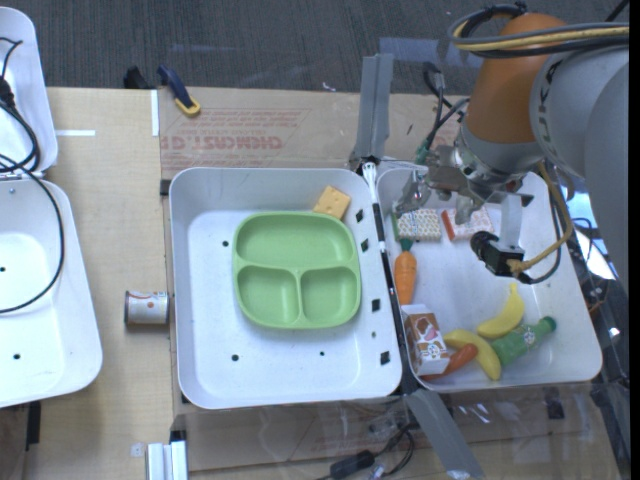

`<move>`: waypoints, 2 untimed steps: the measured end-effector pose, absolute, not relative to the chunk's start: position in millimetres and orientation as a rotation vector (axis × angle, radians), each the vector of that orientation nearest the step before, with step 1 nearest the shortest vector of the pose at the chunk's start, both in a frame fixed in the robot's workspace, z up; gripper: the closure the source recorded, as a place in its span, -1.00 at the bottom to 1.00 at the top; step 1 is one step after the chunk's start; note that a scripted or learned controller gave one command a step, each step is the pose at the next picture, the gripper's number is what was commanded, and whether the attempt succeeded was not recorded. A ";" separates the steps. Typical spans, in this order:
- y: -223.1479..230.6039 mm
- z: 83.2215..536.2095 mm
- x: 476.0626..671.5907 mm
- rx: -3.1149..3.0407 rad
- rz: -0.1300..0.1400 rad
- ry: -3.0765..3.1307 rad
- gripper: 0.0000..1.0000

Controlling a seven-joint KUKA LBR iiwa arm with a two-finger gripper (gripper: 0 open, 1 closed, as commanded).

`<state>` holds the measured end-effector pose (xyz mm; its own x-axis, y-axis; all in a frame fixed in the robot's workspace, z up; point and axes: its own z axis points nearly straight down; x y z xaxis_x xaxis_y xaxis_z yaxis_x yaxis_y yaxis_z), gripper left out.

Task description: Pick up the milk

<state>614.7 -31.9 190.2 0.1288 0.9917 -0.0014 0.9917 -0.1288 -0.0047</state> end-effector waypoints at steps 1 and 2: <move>-31.9 190.2 614.7 -2.358 0.006 -2.072 -1.00; -31.9 190.2 614.7 -2.358 0.006 -2.072 -1.00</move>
